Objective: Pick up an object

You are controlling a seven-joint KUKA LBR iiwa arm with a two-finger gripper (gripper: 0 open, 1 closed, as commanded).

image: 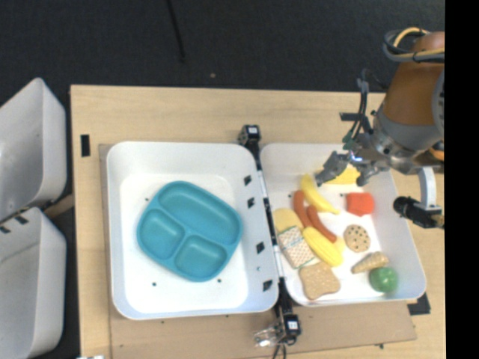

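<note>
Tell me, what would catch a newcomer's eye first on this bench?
Probably the blue divided plate, lying alone in the left bin. Next, the bright jumble of toy food in the right bin: yellow bananas, a red block, a cookie and a green ball. Above that bin's far end hangs the grey-and-orange arm, its end effector just over a yellow piece.

Toy foods crowded in the right bin (404,230), yellow banana (316,194) far, reddish sausage (309,214) beside it, second banana (323,245) lying diagonally, orange block (360,203) right, round cookie (356,237), green ball (383,278) near right, bread slice (319,280) near.
</note>
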